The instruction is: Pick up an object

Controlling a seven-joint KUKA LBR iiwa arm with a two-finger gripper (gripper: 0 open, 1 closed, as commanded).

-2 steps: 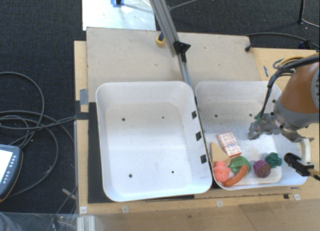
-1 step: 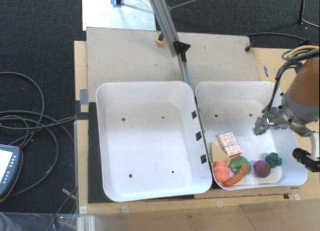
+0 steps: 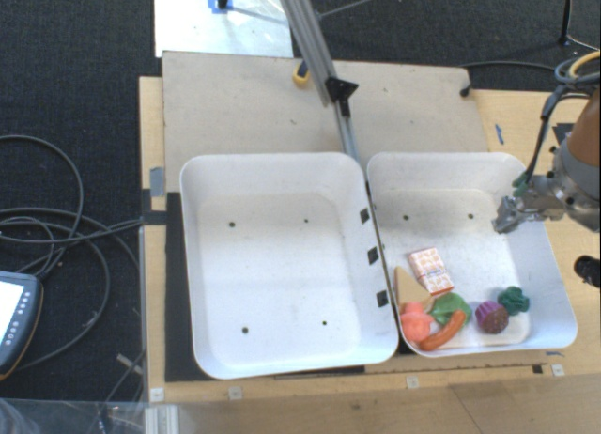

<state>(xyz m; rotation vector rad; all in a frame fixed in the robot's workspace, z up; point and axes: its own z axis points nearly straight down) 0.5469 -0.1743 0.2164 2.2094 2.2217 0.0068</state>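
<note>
Hovering over the right bin (image 3: 540,263)'s upper right, gripper (image 3: 507,217) state can't be told. Toy carrot (image 3: 443,330), purple ball (image 3: 491,316), small box (image 3: 430,270) cluster low in that bin, likely slid downslope.

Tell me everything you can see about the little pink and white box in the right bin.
The little box is a small rectangular carton, pink or red with white patches, seemingly printed cardboard; the print is too small to read. It lies flat on the floor of the right bin, turned at a slant, left of centre in the near half. It looks whole and closed. Its near corner seems to meet the tan wedge. The hand hangs well apart from it, to its upper right.
</note>
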